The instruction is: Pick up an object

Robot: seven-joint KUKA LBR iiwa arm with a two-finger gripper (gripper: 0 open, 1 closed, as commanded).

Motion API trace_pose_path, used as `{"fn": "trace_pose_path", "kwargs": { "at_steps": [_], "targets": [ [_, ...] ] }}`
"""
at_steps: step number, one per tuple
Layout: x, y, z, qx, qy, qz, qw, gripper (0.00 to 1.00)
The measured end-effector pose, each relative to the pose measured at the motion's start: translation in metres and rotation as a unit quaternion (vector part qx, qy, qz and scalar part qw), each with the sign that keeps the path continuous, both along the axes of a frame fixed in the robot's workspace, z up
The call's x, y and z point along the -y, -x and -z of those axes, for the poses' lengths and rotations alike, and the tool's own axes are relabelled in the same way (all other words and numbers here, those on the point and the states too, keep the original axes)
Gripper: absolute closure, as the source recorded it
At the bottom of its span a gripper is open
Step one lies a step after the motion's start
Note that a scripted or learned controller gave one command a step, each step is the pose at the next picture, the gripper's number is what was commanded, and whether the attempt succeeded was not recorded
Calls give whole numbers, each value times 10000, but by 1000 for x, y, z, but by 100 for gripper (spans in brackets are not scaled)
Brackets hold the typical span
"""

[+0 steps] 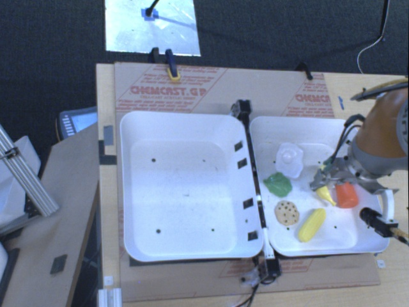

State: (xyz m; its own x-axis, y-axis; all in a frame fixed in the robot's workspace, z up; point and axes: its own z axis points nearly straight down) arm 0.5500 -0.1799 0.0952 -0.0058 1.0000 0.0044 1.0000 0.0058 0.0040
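Gripper is down in the right bin, right at the orange piece and a small yellow piece; honestly can't tell what state it's in. Looks like the grab step, so next it needs a firm close and a straight lift. Left of the orange piece: yellow corn-like thing, cookie, green lump, clear cup. Left bin sits beyond those.
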Motion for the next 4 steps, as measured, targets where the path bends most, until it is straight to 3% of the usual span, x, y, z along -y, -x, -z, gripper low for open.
{"fn": "trace_pose_path", "kwargs": {
  "at_steps": [1, 2, 3, 4],
  "targets": [
    [-81, -25, -47, 15, 12, -34, 10000, 100],
    [-132, -18, -135, 30, 13, -22, 10000, 100],
    [-57, -43, -221, 49, 53, 47, 10000, 100],
    [-125, -19, -196, -27, 17, -10, 10000, 100]
  ]
}}
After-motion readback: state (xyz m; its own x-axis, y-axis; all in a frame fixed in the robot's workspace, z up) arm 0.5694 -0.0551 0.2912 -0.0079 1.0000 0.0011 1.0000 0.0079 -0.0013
